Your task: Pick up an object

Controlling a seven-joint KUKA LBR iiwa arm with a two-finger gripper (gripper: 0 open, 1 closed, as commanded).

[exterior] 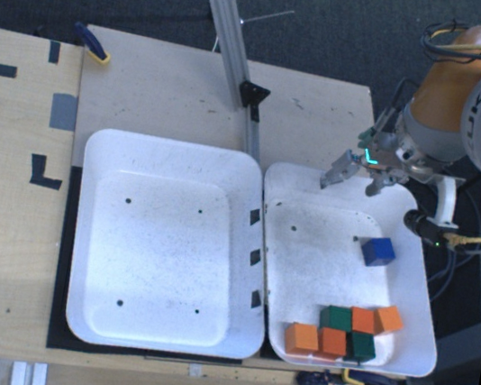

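Note:
My gripper (355, 180) hangs over the far edge of the right bin (305, 244), its two fingers spread open with nothing between them. A blue block (378, 251) lies alone in the right part of that bin, below and to the right of the gripper. Along the bin's near edge sits a cluster of blocks: orange blocks (301, 337) and green blocks (337, 318) packed together, with another orange block (389, 319) at the right end.
The left bin (158, 246) lies beside the right one. A slanted metal pole (234, 40) with a black clamp runs down to the bins' far seam. Cables (443, 235) hang at the right of the arm.

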